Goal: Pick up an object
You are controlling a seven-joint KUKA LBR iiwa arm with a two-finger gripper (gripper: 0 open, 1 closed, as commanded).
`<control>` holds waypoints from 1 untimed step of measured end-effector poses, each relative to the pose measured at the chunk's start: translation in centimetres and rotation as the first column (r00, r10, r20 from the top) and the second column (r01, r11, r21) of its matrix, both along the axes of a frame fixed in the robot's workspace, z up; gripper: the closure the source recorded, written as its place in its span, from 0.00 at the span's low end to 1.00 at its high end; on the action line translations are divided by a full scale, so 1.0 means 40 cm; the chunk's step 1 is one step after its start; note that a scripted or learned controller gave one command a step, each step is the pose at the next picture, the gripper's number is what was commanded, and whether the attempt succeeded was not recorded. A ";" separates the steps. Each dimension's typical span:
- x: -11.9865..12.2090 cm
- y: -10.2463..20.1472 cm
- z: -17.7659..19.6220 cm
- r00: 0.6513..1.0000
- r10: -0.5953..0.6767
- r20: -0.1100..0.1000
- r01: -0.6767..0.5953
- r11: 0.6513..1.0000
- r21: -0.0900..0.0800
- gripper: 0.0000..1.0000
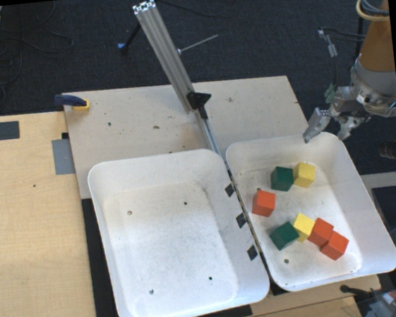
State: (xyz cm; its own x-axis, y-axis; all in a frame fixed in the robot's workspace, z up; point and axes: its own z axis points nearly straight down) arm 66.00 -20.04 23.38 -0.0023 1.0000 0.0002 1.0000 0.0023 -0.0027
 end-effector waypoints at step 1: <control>0.000 0.000 0.000 1.000 0.003 -0.001 -0.003 1.000 0.000 0.00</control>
State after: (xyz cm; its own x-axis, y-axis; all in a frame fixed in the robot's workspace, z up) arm 66.00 -20.03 23.37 -0.0050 1.0000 0.0004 1.0000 0.0050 -0.0035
